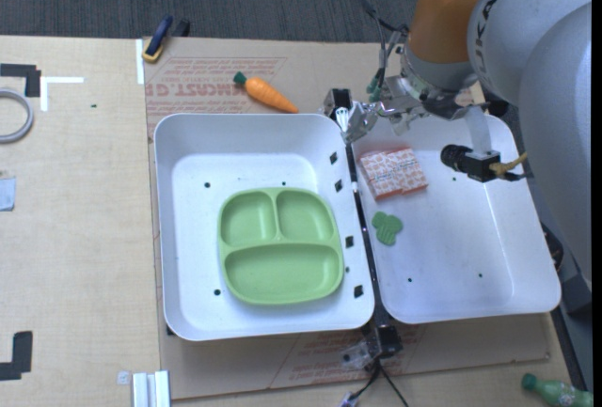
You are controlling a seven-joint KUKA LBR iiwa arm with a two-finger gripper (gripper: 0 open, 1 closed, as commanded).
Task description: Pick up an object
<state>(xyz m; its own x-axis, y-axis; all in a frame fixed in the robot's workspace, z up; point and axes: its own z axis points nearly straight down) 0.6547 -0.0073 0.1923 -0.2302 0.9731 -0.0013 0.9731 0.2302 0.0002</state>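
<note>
1. cracker packet [393,173] lies flat in the right bin [489,255], near its far-left corner; not lifted.
2. green toy piece [387,226] rests just beside it, untouched.
3. end effector [362,117] sits over the bin's far rim; finger spread cannot be told, nothing seen held.
4. pick remains undone.

Upside-down red print on the cardboard sheet [212,76] reads roughly "ALMOST GR…", otherwise illegible.
</note>
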